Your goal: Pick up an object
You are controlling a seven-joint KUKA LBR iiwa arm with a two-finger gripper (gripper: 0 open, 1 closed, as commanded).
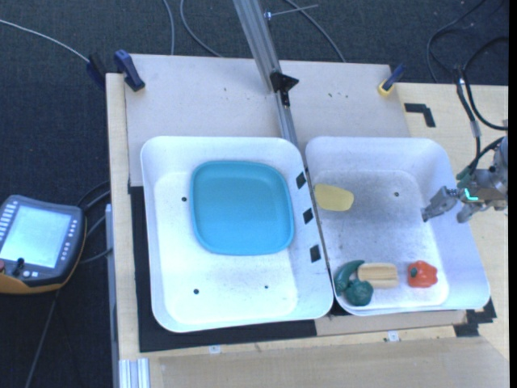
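The right bin (452,168) holds a yellow soft-looking piece (334,197) near its left wall. Along its front edge lie a green vegetable (354,283), a tan block (378,275) and a small red vegetable (421,274). My gripper (449,209) hovers over the right rim of this bin, above and to the right of the red vegetable. Its fingers (435,204) are spread open with nothing between them.
A square blue plate (242,207) lies in the left bin (170,297). A metal post (258,31) slants down to the divider between the bins. Blue and yellow clamps sit at the board's back corners. A teach pendant (36,241) rests at far left.
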